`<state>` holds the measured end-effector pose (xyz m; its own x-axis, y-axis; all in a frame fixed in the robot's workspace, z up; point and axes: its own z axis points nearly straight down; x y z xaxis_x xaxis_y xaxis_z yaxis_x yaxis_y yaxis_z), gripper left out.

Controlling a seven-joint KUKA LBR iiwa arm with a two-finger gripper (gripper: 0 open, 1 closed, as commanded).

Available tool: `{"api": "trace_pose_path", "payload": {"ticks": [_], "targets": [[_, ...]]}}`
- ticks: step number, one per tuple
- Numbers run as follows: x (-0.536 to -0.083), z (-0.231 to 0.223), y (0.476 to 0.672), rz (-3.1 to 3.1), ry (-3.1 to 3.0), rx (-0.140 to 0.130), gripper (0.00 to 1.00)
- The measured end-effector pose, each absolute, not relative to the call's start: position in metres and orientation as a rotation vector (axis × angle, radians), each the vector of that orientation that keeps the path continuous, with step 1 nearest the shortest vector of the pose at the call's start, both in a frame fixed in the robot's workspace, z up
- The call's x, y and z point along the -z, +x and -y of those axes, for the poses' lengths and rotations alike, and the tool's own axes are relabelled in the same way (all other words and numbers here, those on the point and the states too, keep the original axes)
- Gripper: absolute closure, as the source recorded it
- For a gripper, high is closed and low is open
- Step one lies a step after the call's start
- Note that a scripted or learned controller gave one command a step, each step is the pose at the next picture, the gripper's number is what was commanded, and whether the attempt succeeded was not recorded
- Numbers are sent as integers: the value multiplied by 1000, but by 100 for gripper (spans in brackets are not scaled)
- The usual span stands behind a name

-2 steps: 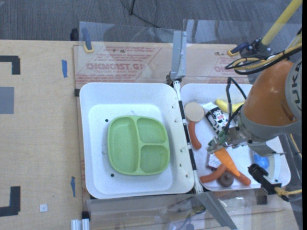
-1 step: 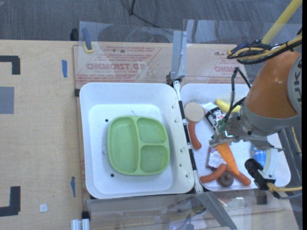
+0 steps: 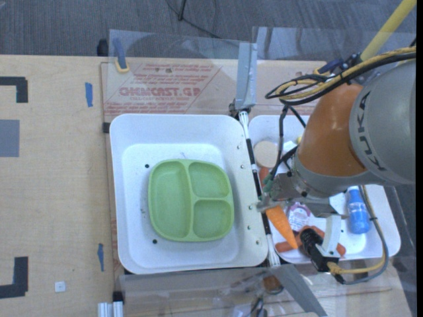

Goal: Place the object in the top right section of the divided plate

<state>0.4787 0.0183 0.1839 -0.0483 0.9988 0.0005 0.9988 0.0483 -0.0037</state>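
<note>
Logged left bin point(image 3: 125, 177) on the counter point(image 3: 53, 177) holding one green divided plate point(image 3: 168, 200), flat, near the bin's middle; saw bare green in its top right section point(image 3: 210, 180). Logged right bin point(image 3: 390, 240) holding an orange carrot-shaped item point(image 3: 281, 223), a pink-and-white packet point(image 3: 299, 213), a blue bottle point(image 3: 357, 211) and a pale tan round item point(image 3: 266, 153). Could not tell which of these was the object; all lay in the right bin, apart from the plate. Found arm point(image 3: 344, 137) covering much of the right bin, gripper point(image 3: 277, 197) low beside the carrot-shaped item. Could not tell whether the gripper was open or closed.
</note>
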Motion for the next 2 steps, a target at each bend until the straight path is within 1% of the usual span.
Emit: {"api": "trace_pose_path", "payload": {"ticks": [1,2], "targets": [[-119,-100,486,2562,-1818,2,100],[-123,-100,487,2566,-1818,9,0]]}}
